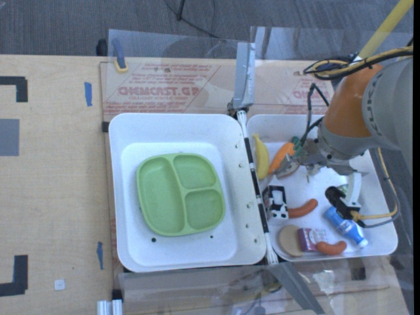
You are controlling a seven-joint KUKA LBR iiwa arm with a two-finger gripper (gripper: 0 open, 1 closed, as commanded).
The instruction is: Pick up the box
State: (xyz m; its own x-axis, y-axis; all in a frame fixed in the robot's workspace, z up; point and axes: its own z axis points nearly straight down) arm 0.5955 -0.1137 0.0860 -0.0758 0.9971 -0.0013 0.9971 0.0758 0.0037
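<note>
The hand [293, 165] hangs low over the upper part of the right bin [384, 241], at the end of the grey arm [367, 113]; whether it is apart or together cannot be told. Just beside it, to the left in the view, lie a carrot [282, 155] and a banana [261, 156]. The box [306, 239], small and dark red, lies well below the hand near the bin's front edge, on a tan disc [287, 240] and touching a sausage [330, 247]. A green divided plate [180, 193] sits in the left bin [125, 136], far to the hand's left.
</note>
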